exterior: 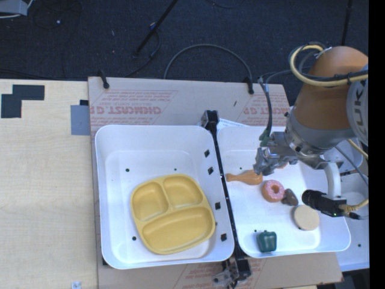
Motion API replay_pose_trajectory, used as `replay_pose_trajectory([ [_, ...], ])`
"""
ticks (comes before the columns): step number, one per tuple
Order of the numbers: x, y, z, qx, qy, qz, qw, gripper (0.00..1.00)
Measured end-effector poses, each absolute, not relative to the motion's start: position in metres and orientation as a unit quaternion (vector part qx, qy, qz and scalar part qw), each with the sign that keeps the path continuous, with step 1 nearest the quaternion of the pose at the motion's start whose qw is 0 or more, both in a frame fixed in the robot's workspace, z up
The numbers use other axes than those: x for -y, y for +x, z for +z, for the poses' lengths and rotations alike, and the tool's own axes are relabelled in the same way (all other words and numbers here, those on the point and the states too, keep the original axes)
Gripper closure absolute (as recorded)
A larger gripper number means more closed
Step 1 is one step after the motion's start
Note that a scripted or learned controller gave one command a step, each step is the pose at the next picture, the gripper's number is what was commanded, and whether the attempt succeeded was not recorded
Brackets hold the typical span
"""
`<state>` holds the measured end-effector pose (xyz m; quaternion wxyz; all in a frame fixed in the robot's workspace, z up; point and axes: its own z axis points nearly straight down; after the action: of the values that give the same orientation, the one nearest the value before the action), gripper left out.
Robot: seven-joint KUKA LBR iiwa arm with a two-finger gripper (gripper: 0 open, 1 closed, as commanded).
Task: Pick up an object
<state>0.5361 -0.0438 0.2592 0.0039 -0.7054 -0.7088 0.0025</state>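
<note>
The end effector [262, 163] hangs low over the right bin [337, 245], its dark fingers directly above the orange drumstick-shaped toy [245, 177], which lies on the bin floor close to the divider between the two bins. Whether the fingers are spread or closed cannot be told, and nothing is visibly caught between them. Just to the right of the drumstick toy sits a pink frosted donut [273, 190], with a small brown piece [290, 197] touching or nearly touching the donut's far side. Farther right of the drumstick toy lies a round cream-coloured disc [307, 218], and below it, near the bin's front wall, stands a small green pepper [266, 241]. Left of the drumstick toy, across the divider, the left bin [114, 161] holds a yellow three-compartment tray [173, 213].
</note>
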Motion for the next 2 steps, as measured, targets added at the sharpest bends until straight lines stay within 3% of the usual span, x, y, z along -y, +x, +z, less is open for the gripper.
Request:
replay_pose_trajectory([
  [2,-0.049,0.510,0.237,0.709,-0.705,0.0039,0.004,1.00],
])
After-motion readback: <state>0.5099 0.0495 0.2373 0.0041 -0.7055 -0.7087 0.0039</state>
